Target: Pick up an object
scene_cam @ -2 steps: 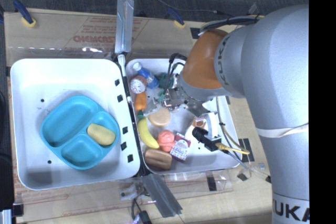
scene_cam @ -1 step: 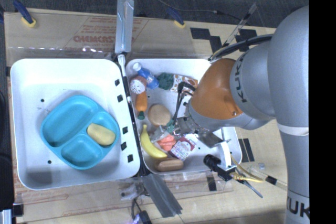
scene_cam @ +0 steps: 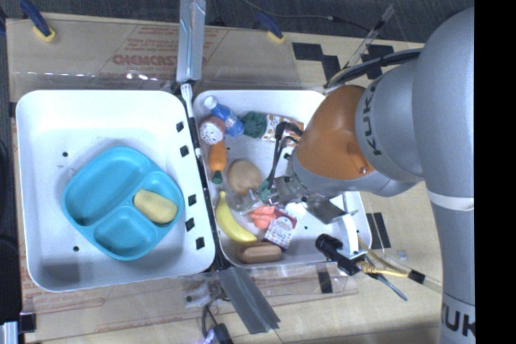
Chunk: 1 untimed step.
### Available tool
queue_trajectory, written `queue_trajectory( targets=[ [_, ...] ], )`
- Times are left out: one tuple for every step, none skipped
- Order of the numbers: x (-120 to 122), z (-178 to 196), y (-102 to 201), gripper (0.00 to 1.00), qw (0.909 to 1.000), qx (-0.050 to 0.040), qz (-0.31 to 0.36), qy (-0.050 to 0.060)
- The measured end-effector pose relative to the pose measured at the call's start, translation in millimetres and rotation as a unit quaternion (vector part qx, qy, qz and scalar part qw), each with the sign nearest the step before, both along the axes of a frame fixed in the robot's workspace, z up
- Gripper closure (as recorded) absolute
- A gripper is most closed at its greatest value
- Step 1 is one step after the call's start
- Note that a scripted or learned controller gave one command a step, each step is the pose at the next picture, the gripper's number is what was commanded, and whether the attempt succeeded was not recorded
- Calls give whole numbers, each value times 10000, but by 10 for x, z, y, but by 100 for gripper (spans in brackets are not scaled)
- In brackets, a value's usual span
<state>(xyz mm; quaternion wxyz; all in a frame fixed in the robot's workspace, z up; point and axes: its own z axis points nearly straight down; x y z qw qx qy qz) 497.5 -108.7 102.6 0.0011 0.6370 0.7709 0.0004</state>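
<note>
Looking down on the bench, you see the arm (scene_cam: 403, 133) coming in from three o'clock, its orange band (scene_cam: 334, 137) hanging over the right bin (scene_cam: 355, 225). The gripper (scene_cam: 278, 191) sits low among the clutter at that bin's centre, but its tip is lost against the objects under it, so you cannot tell whether the claw is apart, together or clamped on anything.

Around the gripper, the candidates for picking crowd close. A tan rounded object (scene_cam: 244, 174) lies just beside it at nine o'clock. A banana (scene_cam: 231, 224) curves along the bin's left wall at seven o'clock, with a brown sausage-shaped piece (scene_cam: 260, 253) below it at six. A small red-and-white packet (scene_cam: 280, 231) and something pinkish-orange (scene_cam: 262, 215) lie directly beneath the gripper. At eleven o'clock stand an orange carrot-like piece (scene_cam: 218, 158), a small bottle with a white cap (scene_cam: 219, 110) and a dark green item (scene_cam: 255, 124).

Over in the left bin (scene_cam: 40, 125), well apart from the arm, a blue divided plate (scene_cam: 105, 193) holds a yellow lump (scene_cam: 156, 206) in its right compartment.
</note>
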Motion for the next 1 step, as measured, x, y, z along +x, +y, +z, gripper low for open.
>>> queue_trajectory(
  targets=[
    [937, 927, 669, 100, 9993, 9, 370, -22]
  ],
)
